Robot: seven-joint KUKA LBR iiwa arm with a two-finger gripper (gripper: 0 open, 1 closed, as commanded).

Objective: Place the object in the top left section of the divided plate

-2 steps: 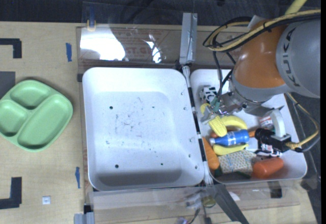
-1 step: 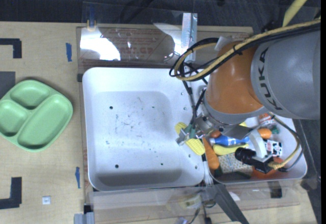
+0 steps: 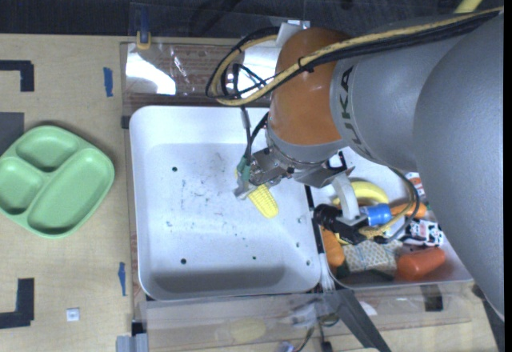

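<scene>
A green divided plate [image 3: 54, 180] lies on the wooden bench at the far left, outside the bins; its top left section [image 3: 46, 146] holds nothing. My gripper [image 3: 251, 176] hangs over the right part of the left white bin [image 3: 160, 134], well to the right of the plate. A yellow corn cob [image 3: 265, 201] sticks out down and to the right from between the fingers, which are shut on its upper end. The orange wrist band and grey arm hide the bin's back right corner.
The right bin [image 3: 448, 274] holds several toys: a banana [image 3: 365, 190], an orange carrot [image 3: 332, 246], a red piece [image 3: 418, 264], a tan woven piece [image 3: 372, 256]. Clear plastic [image 3: 160, 70] lies behind the left bin. Black tape marks [image 3: 22, 74] sit on the bench.
</scene>
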